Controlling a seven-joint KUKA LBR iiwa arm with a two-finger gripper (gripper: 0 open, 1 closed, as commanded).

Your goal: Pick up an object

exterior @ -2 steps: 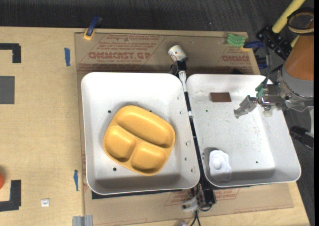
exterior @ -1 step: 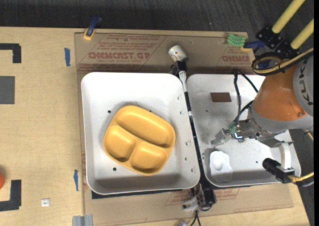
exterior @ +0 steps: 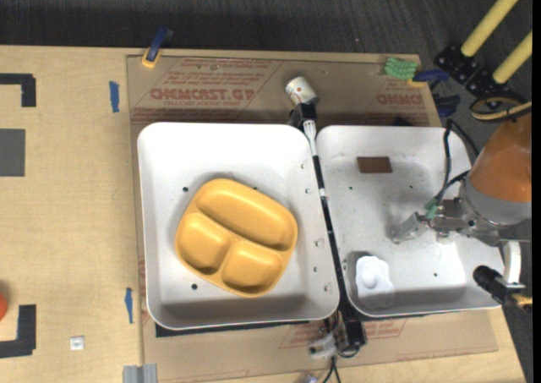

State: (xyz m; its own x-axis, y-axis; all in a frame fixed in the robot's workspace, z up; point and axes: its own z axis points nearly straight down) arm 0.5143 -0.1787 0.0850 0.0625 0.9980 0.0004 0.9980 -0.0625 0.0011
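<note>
Evidently early in the task: nothing is lifted yet. Arm (exterior: 505, 174) reaches in over the right bin (exterior: 427, 157), with the pincer (exterior: 404, 227) low above the bin's middle floor; its tips blur against the white, so whether they stand apart or together cannot be told, and nothing shows between them. Candidate things in that bin: a small brown block (exterior: 374, 165) near the far wall, well apart from the pincer, and a white object (exterior: 372, 274) in the near-left corner, close to the pincer but not touching it. Left bin (exterior: 161, 204) holds a yellow divided tray (exterior: 237, 235), lying tilted across its floor. Still to do: settle on one thing, close, lift. Room looks open around the brown block; the white object sits tight against two walls, likely awkward for approach. Worktop (exterior: 68, 204) lies bare to the left.
</note>
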